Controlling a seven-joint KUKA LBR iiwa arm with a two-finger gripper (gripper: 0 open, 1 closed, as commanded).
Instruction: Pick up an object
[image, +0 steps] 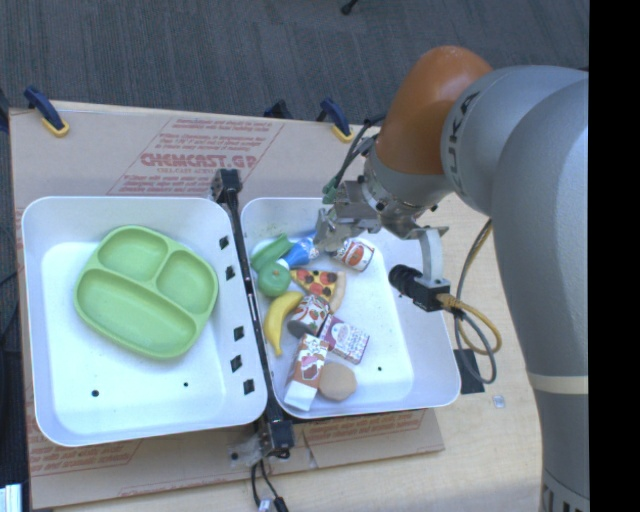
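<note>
The right bin holds a heap of toy food: a yellow banana, a green pepper-like piece, a blue item, a pizza slice, a small red-and-white can, pink cartons and a tan egg-shaped piece. My gripper hangs low over the bin's far part, between the blue item and the can. The wrist body hides its fingertips.
The left bin carries a green divided plate. A black clip strip runs between the two bins. Cardboard lies under both, held by blue clamps at the back. The arm's cable loops off the right bin's side.
</note>
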